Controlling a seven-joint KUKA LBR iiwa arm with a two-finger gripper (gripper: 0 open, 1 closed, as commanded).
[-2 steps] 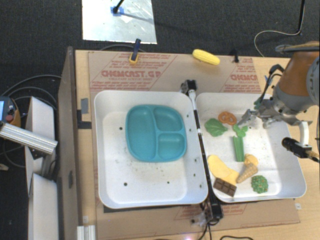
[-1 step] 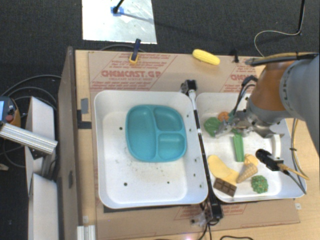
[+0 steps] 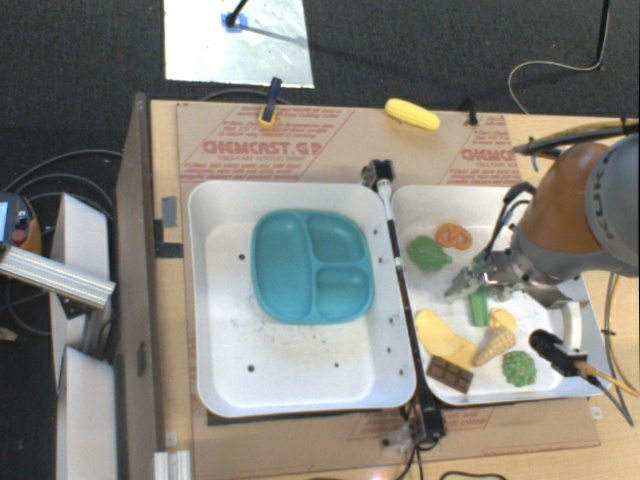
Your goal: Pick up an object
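The right bin [image 3: 570, 383] holds several toy foods. Among them are an orange pretzel [image 3: 453, 235], a green leafy piece [image 3: 428, 254], a green stick [image 3: 479, 308], a yellow lump [image 3: 442, 333], an ice-cream cone [image 3: 493, 347], a brown chocolate bar [image 3: 449, 373] and a green broccoli head [image 3: 518, 368]. My gripper [image 3: 472, 284] hangs low in the middle of this bin, right above the top end of the green stick. It sits just right of the leafy piece and below the pretzel. The arm's grey and orange body [image 3: 570, 218] covers the bin's right side.
The left bin [image 3: 215, 268] carries a teal divided plate [image 3: 310, 266]. A black clip [image 3: 379, 175] sits on the ridge between the bins. On the cardboard behind the bins lie a yellow toy [image 3: 412, 114] and a small blue-and-yellow tool [image 3: 270, 103].
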